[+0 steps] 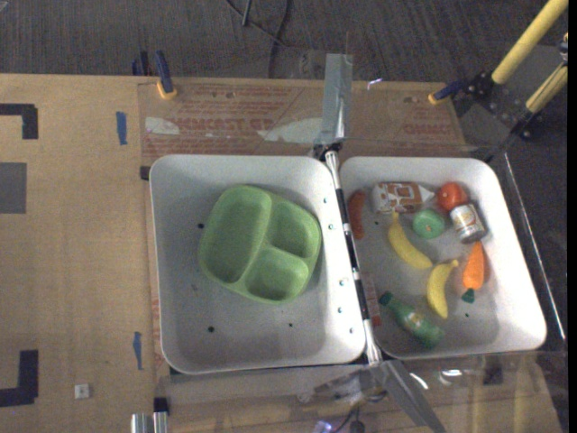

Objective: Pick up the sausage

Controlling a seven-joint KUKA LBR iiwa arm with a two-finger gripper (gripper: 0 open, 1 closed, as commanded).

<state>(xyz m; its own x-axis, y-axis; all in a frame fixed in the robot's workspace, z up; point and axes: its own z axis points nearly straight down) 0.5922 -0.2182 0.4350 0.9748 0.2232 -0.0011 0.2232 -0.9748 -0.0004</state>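
- Gripper first: spread or pressed together, I cannot tell, and so I cannot place the sausage against it either.
- Now the sausage [358,215]: reddish-brown, lying lengthwise in the right bin [526,278], tight along that bin's left wall, towards the far corner.
- Just to its right sits a small white carton [403,197] with a brownish print, lying flat near the far wall, close to the sausage but apart from it.
- Below the carton, a yellow banana [407,244] curves down towards the middle of the bin.
- A round green piece [429,223] sits against the banana's upper end, right beside the carton.
- Further right, a red-orange tomato [452,195], and just below it a small can [466,223] with a metal top.
- An orange carrot [473,267] lies beneath the can, with a second banana [440,287] just to its left.
- Nearest the front wall, a green bottle [412,320] lies on its side at a slant.
- Over in the left bin [180,314], a green divided plate [261,243] rests, turned at an angle, well apart from the sausage.
- Both bins sit on a cardboard-covered bench [72,242], with yellow poles [532,34] at the far right corner.
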